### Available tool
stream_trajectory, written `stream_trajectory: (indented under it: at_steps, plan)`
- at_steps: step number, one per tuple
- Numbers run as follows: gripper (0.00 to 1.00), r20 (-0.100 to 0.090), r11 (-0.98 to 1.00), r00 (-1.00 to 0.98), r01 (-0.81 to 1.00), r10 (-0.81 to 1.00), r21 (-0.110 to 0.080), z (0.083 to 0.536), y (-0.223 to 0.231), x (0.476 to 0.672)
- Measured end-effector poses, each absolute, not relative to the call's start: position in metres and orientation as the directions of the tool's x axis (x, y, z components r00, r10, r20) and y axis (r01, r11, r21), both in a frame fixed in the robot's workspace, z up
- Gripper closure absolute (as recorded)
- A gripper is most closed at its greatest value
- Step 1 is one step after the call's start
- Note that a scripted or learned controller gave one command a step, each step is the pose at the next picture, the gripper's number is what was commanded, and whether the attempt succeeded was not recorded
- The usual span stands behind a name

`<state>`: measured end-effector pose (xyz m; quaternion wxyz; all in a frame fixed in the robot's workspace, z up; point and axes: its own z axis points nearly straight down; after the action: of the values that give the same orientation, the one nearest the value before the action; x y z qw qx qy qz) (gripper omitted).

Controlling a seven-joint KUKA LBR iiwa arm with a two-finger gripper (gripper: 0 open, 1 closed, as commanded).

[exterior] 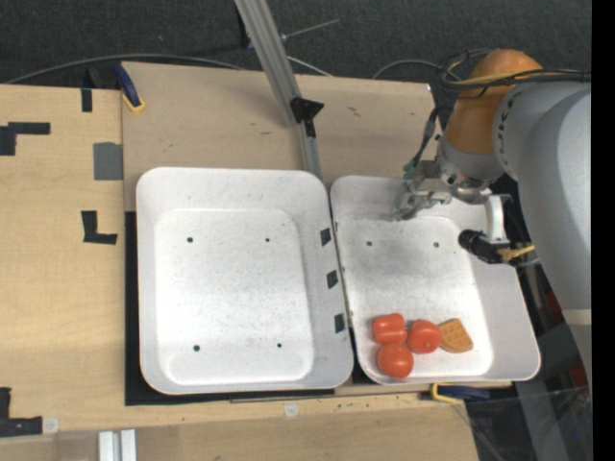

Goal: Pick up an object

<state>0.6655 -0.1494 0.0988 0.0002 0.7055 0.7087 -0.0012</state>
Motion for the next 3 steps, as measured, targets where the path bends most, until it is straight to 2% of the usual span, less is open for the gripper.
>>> stream_trajectory:
  at_steps: [2,3]
  plan:
    - [1.0,-0.001,0.002,-0.002,1.0,1.0,0.004,0.187,-0.146,0.674]
    - [1.0,-0.001,0.002,-0.002,1.0,1.0,0.005,0.248,-0.137,0.674]
